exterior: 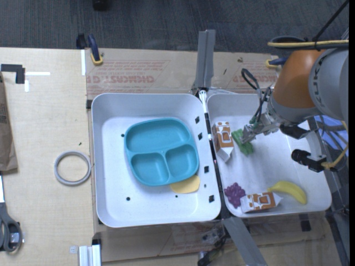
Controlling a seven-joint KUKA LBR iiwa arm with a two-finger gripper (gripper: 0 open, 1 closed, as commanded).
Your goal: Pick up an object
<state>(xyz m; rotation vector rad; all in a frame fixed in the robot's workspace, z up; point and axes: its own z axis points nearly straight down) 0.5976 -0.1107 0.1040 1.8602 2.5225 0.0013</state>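
The arm (pixel 310 85) comes in from three o'clock, grey with its orange band, and its gripper (pixel 252 133) is down in the right bin (pixel 277 165), at the bin's ten o'clock corner. The jaws sit right on a green object (pixel 243 141). Are they clamped on it? I cannot tell from this angle; the green piece lies at the tips, touching or nearly so.

Just beside it, toward nine o'clock, an orange-and-white carton (pixel 223 138) leans against the bin's wall. Down at six o'clock in the same bin: purple grapes (pixel 234 193), a second carton (pixel 260 202) just beside them, and a banana (pixel 290 191) touching that carton's far end.

The left bin (pixel 105 148) holds a teal divided plate (pixel 161 151) in its middle, with a yellow chip (pixel 186 185) peeking out at the plate's five o'clock edge.

The tabletop (pixel 41 126) is pale wood at nine o'clock, with brown cardboard (pixel 138 71) under the bins at twelve. A tape ring (pixel 72 167) lies on the wood near the left bin, scissors (pixel 8 231) sit at the seven o'clock corner, and a brown bag (pixel 5 132) lies along the nine o'clock edge. A blue clamp (pixel 94 49) bites the far rim. Beyond the tabletop the floor (pixel 166 10) is dark grey carpet.
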